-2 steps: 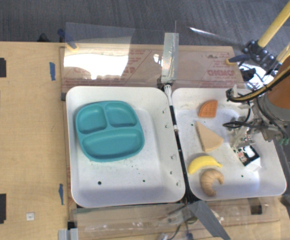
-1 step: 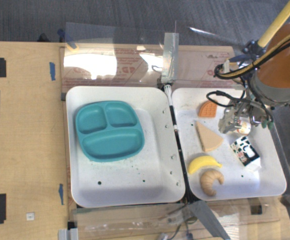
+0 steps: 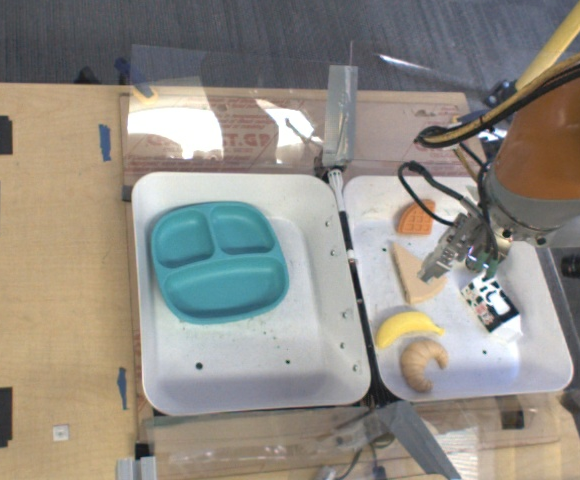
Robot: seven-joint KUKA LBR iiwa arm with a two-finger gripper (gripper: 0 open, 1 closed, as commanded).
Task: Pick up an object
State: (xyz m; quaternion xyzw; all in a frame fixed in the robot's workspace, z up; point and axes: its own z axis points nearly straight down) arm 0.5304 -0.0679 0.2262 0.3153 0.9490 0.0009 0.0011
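a: what sits left of the right white bin (image 3: 545, 363)?
b: the left white bin (image 3: 315, 368), holding a teal three-section plastic plate (image 3: 218, 260).
a: and inside the right bin?
b: the gripper (image 3: 440, 265) is over a tan wedge of toy cheese (image 3: 413, 274); i cannot tell its state. an orange waffle piece (image 3: 414, 219) lies above, a yellow banana (image 3: 406, 328) and tan croissant (image 3: 422, 362) below.

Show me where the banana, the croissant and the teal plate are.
banana (image 3: 408, 328), camera view, middle of its curve.
croissant (image 3: 422, 362), camera view, its thick middle.
teal plate (image 3: 218, 290), camera view, large front compartment.
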